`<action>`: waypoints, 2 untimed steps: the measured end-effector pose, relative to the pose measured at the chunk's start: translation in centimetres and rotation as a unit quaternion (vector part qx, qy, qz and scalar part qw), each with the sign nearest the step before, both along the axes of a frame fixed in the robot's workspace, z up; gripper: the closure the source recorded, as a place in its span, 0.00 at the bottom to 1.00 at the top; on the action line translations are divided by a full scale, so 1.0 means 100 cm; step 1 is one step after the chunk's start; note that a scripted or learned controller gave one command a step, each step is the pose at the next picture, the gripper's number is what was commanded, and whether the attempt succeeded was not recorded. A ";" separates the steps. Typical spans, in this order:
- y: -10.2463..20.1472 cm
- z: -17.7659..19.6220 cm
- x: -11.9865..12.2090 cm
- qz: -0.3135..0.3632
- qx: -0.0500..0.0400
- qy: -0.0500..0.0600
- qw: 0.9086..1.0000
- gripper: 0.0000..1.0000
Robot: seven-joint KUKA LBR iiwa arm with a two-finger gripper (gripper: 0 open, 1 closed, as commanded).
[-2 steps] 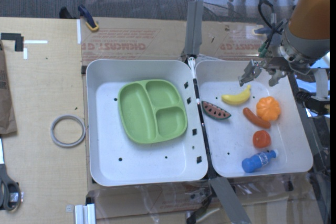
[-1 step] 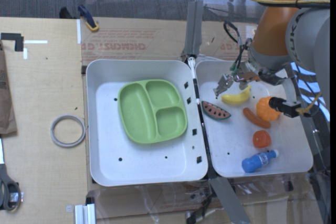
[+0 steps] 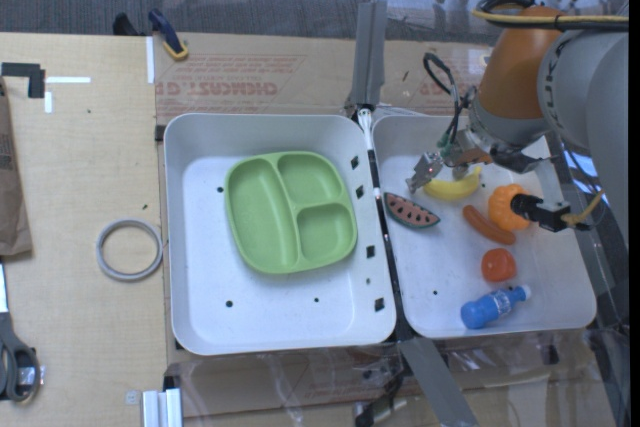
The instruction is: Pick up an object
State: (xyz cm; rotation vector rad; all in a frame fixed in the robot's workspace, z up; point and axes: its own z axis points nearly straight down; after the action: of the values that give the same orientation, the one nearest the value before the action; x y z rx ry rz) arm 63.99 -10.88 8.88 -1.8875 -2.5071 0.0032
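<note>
gripper [image 3: 428, 173] low in right bin [image 3: 560, 310] | banana [image 3: 455, 185] touching, just right

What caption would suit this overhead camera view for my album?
Arm's gripper at a banana in the right bin; green tray in the left bin.

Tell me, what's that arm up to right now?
Tool low in right bin, at banana; grip unclear. Watermelon slice close beside. Green tray alone in left bin.
</note>
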 end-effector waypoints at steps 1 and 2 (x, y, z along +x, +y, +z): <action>-0.002 0.008 0.001 -0.003 0.000 0.000 1.000 1.00; 0.053 0.101 -0.058 -0.033 0.000 0.000 0.999 1.00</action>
State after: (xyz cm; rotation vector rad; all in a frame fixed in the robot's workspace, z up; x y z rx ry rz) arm 58.24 -5.61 18.93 -1.9701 -2.4432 0.0040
